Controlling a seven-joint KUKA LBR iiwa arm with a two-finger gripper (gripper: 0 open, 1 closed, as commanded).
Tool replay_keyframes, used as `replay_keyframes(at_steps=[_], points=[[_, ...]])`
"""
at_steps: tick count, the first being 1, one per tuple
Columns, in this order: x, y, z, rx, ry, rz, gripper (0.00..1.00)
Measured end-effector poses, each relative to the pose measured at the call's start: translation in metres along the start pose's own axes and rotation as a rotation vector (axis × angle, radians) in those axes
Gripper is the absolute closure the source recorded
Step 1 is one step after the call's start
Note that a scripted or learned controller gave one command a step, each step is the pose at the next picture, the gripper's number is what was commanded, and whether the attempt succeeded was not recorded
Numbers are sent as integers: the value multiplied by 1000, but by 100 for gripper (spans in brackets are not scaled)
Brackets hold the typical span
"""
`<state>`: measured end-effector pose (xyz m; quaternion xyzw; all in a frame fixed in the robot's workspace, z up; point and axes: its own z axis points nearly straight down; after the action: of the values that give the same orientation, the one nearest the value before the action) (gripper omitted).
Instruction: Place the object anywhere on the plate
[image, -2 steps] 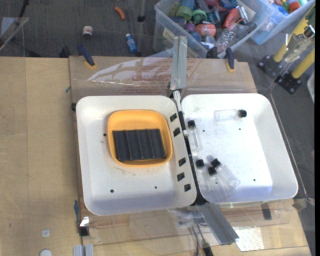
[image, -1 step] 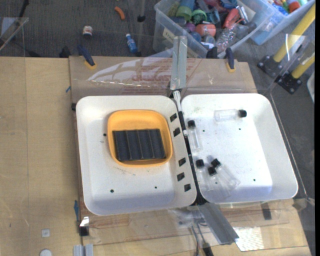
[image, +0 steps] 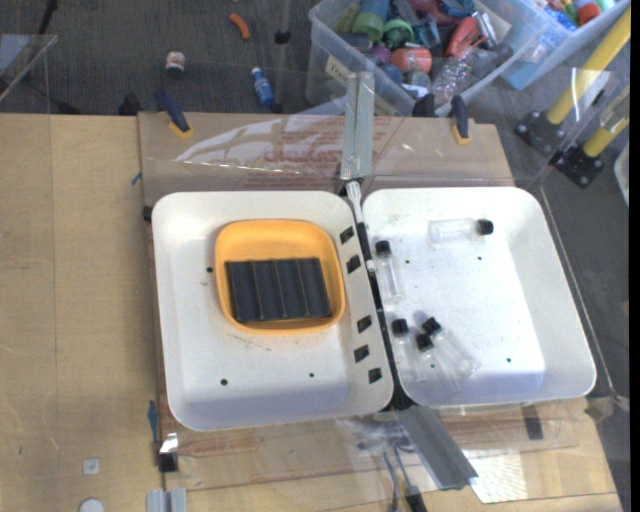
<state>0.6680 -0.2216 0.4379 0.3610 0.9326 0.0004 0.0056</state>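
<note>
Tan bench (image: 70, 300), cluttered grey floor (image: 120, 50)

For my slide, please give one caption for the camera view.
Orange plate holding a dark ribbed block in left bin; clear black-capped vials in right bin.

Fixed overhead camera, slanted down, both bins (image: 190, 330) framed, probably mid-distance

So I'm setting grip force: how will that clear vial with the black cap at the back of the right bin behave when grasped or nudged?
The clear vial lies on its side on the right bin floor, so a nudge will probably roll it. It looks see-through and thin-walled, likely light and perhaps slippery. Its small size leaves little margin for a pinch.
</note>
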Motion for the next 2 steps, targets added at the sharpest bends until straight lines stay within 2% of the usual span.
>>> replay_keyframes(at_steps=[1,2], points=[[5,-2,-1,1,4,-260,100],[8,-7,-1,-1,4,-612,100]])
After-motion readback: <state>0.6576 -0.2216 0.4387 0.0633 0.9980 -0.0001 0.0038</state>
